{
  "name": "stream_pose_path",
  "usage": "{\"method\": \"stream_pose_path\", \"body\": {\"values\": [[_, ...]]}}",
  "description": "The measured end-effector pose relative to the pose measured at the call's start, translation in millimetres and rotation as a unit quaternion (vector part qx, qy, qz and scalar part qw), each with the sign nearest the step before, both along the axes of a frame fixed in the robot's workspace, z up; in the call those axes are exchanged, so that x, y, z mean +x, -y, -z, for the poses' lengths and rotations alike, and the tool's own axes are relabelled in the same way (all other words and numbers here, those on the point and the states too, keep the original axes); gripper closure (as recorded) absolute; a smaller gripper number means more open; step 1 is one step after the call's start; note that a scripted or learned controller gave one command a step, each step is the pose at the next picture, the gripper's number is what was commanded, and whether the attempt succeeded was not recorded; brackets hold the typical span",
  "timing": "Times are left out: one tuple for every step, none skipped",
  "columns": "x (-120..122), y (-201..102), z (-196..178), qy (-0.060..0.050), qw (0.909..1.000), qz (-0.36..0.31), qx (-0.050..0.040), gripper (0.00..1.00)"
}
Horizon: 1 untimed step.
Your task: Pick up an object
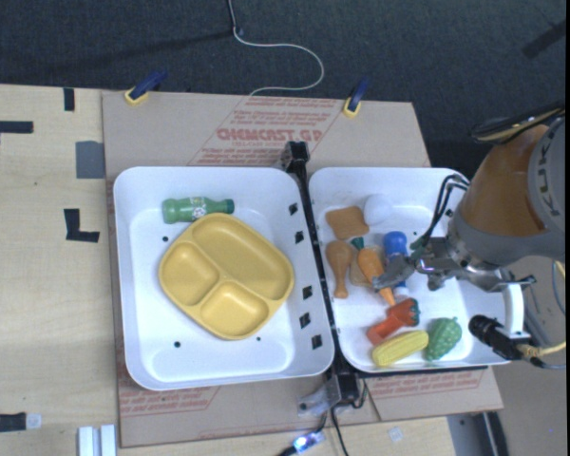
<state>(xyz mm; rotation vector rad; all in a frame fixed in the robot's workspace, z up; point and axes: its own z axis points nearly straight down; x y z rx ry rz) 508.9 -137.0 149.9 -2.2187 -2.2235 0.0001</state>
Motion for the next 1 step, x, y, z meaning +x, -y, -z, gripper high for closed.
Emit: {"method": "stream_pose_path", "body": {"values": [[2.0,-7.8,-42.4,-0.001,1.0,0.0,0.0,1.0]]}}
